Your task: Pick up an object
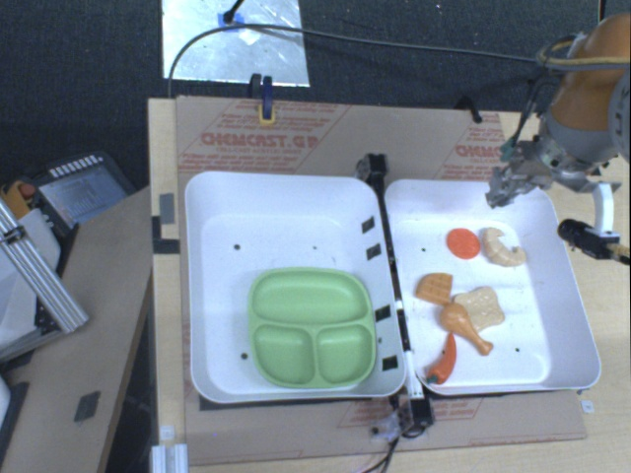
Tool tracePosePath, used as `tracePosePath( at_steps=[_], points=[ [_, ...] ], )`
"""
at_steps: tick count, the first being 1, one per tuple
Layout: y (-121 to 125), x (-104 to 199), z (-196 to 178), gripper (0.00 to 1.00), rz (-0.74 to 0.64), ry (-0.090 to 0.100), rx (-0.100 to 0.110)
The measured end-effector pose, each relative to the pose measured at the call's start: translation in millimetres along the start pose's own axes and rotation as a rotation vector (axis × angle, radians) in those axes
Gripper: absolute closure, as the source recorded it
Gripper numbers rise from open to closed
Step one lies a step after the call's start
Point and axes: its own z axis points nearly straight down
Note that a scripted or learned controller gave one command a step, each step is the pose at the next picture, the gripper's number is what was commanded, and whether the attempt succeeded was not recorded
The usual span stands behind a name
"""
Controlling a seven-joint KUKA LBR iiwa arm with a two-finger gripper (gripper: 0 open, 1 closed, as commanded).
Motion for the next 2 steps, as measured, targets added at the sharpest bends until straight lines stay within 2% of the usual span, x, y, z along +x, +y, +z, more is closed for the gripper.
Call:
tracePosePath(
  at_steps=[1,2],
  points=[
    [1.9,-0.5,-52.1,1.0,-0.003,0.0,0.002],
    [-11.9,60.8,-54.3,1.0,-0.009,0.004,0.007]
  ],
)
